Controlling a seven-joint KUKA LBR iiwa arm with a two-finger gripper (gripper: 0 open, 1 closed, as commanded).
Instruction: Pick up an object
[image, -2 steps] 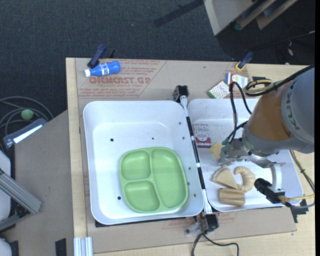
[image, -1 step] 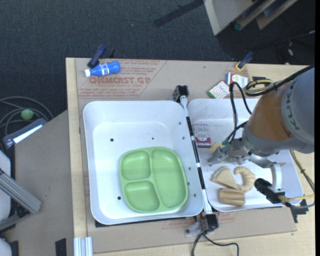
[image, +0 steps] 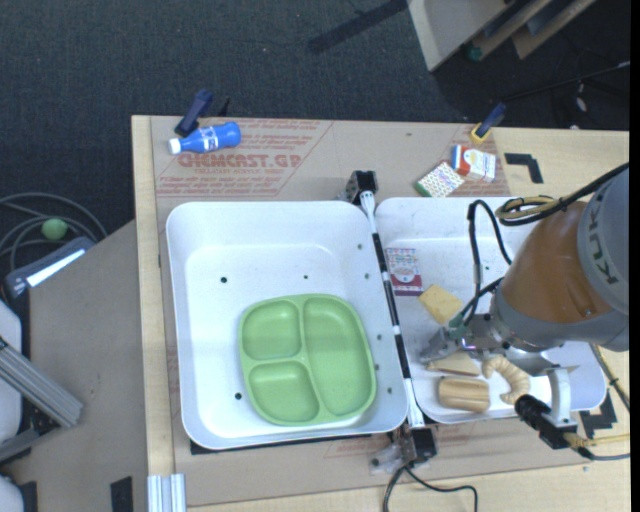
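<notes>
Down at right bin's (image: 440, 412) front edge: tan roll (image: 464, 393), half hidden under gripper (image: 462, 347). Open or clenched, cannot tell. Yellow block (image: 440, 302) just behind, partly covered. Green tray (image: 305, 357) in left bin (image: 200, 260).

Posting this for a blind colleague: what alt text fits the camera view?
A grey-and-orange robot arm reaches from the right into the right white bin, above small tan food-like items. The left bin holds a green divided tray.
</notes>
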